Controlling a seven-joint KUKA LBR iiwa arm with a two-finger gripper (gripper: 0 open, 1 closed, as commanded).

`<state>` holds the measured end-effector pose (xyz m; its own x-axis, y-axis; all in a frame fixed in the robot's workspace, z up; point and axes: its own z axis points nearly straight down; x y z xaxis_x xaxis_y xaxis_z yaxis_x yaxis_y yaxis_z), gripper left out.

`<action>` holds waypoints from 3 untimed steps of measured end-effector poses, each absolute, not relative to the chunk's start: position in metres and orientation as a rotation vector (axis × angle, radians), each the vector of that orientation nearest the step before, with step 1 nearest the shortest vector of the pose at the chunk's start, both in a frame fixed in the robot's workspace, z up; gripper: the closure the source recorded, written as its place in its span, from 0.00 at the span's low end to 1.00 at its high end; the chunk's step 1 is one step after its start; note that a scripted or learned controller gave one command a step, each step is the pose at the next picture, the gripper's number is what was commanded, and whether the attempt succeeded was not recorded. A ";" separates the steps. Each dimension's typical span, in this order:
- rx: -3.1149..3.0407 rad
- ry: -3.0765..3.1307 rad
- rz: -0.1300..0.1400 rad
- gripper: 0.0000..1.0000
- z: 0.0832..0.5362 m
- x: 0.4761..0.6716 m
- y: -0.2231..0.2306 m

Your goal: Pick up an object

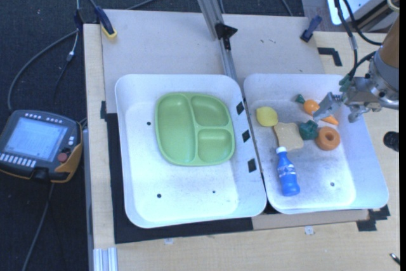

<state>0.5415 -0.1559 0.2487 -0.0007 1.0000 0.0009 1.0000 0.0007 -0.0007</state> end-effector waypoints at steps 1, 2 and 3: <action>-2.218 -2.216 0.005 0.00 0.201 0.536 -0.163; -2.217 -2.217 0.003 0.00 0.155 0.529 -0.157; -2.216 -2.216 0.004 0.00 0.092 0.528 -0.153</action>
<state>0.5281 -0.1528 0.0921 -0.0002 1.0000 0.0034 1.0000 0.0002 -0.0070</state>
